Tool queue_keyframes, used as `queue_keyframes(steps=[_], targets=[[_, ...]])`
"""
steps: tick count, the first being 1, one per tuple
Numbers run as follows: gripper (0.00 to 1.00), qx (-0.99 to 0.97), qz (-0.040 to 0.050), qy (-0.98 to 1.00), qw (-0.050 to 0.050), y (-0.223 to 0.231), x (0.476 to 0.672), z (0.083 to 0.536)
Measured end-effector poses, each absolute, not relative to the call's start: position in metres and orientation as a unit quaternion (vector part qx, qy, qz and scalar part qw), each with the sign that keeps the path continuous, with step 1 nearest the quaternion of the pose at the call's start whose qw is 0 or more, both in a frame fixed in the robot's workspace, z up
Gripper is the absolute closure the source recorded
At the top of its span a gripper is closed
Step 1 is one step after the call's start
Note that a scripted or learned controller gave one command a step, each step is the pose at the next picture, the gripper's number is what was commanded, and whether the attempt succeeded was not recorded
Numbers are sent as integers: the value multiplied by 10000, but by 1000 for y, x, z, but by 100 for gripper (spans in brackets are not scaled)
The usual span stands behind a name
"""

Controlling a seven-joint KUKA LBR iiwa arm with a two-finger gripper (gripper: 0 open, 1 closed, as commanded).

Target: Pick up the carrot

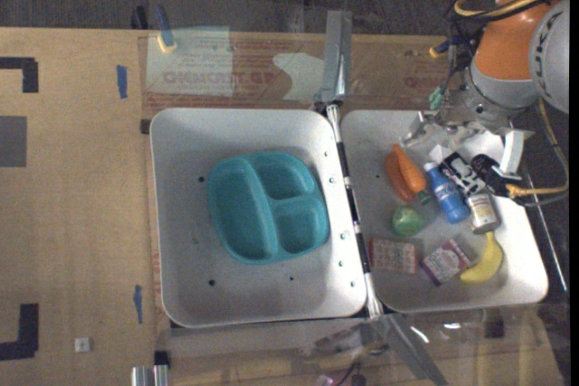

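In the right bin (534,280): carrot (404,173), lying free, left of the blue bottle (445,193); green ball (408,221) below-left of the bottle; banana (485,261) below-right. Gripper (437,124) above the bottle; jaw state cannot be told.

The brown bench (72,221) carries two white bins side by side: left bin (172,285), right bin (525,280).
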State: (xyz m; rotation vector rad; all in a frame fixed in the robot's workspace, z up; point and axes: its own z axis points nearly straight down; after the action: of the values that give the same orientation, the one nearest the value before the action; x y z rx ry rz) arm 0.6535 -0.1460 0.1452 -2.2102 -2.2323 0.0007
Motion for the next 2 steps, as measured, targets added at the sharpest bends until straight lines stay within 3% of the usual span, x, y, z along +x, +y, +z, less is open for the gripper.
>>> queue_keyframes(steps=[1, 2], targets=[[0, -7533, -22, -6576, -24, -108, 617, 88], [100, -7552, -64, -6554, -69, -111, 620, 103]])
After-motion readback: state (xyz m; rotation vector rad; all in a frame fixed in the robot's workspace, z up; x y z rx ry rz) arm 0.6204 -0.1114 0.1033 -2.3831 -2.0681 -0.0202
